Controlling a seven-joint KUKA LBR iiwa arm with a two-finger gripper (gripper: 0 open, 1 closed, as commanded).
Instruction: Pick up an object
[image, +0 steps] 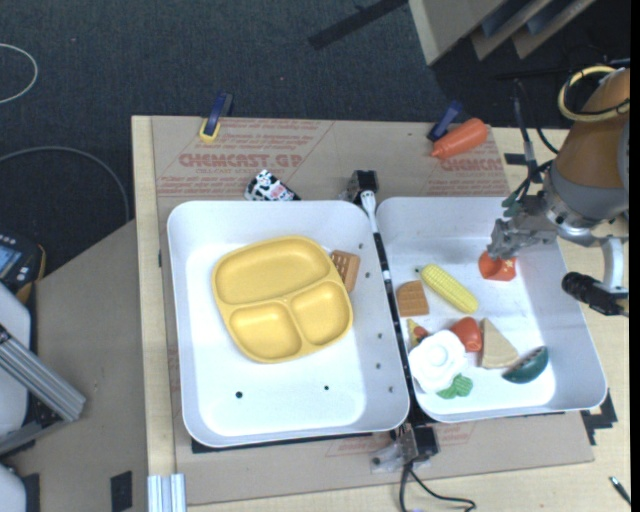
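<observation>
Camera view: red lettering on the brown bench board (300, 150) at upper centre reads "CHEMCAST GP"; dark carpet lies beyond. At right of frame, the gripper (507, 245) pinches a small red-orange object (497, 266), hanging above the right white bin (575, 340). A yellow divided plate (280, 297) fills the left bin (190, 330).

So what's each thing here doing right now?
Pincer: down in the right bin, at a small red object.
Red object: under the pincer, grip unclear.
Yellow divided plate: flat in the left bin.
Corn cob: lying loose.
Orange clamp: lying on the bench.
</observation>
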